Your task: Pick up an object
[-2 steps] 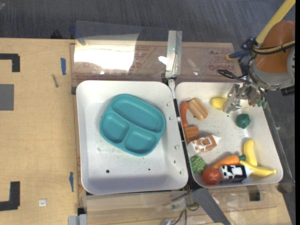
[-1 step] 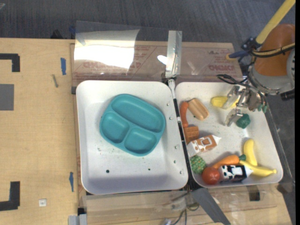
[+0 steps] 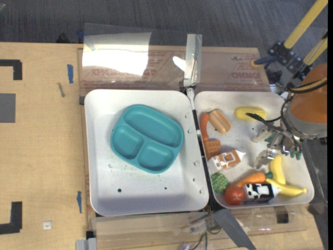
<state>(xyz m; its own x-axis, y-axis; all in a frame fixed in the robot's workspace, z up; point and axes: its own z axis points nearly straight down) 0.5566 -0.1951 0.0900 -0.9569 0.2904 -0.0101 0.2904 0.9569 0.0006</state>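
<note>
The right bin [image 3: 244, 206] holds several toy foods: a yellow banana [image 3: 250, 112] at the back, a tan hot dog bun [image 3: 219, 121], an orange sausage [image 3: 204, 125], a white and orange carton [image 3: 227, 160], green broccoli [image 3: 219, 182], a red tomato [image 3: 235, 194], a carrot [image 3: 252, 179], a black and white carton [image 3: 258, 191] and a second banana [image 3: 282, 180]. My gripper [image 3: 261, 148] hangs low over the bin's right half, between the two bananas. Its fingers [image 3: 258, 136] stand apart, open, with bare bin floor between them.
The left bin [image 3: 99, 191] bears a teal divided plate [image 3: 148, 138]. A metal divider [image 3: 192, 61] and clear sheets stand behind the bins. The arm's orange band [image 3: 312, 100] overhangs the right bin's right edge. Yellow struts [image 3: 307, 20] rise at the back right.
</note>
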